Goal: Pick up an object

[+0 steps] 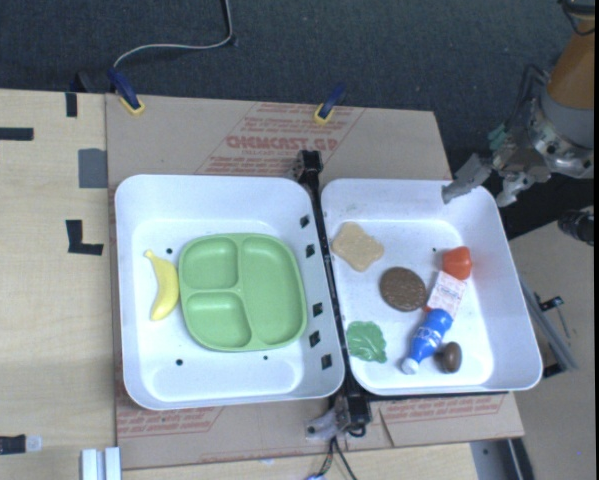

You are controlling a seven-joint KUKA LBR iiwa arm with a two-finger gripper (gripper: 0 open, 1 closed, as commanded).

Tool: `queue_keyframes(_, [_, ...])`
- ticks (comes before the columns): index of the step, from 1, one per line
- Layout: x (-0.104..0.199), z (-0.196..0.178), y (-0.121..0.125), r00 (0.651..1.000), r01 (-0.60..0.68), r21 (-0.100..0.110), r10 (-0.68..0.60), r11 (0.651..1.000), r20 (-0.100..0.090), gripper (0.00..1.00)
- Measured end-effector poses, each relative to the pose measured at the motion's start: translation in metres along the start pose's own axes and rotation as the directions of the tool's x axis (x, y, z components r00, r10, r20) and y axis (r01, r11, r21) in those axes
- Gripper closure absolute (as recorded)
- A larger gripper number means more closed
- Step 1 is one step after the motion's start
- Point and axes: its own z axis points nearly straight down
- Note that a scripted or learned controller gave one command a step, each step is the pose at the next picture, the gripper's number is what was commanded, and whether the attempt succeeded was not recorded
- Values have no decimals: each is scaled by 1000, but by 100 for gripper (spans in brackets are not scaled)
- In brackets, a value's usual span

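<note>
tool hovers at right bin upper right corner; finger spread cannot be told. nearest candidate, orange-capped bottle, lies below and slightly left of tool, long axis running down-left.

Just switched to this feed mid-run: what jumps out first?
The green divided plate fills the middle of the left bin, with a yellow banana lying just left of it. In the right bin, a blue-and-orange bottle lies aslant, while the gripper hovers over that bin's far right corner.

Cardboard sheet w/ two clamps under bins, black cable behind.
</note>
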Motion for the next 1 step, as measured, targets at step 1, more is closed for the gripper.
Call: queue_keyframes(1, [26,111,-17,1000,0,2,0,1000,-1,0])
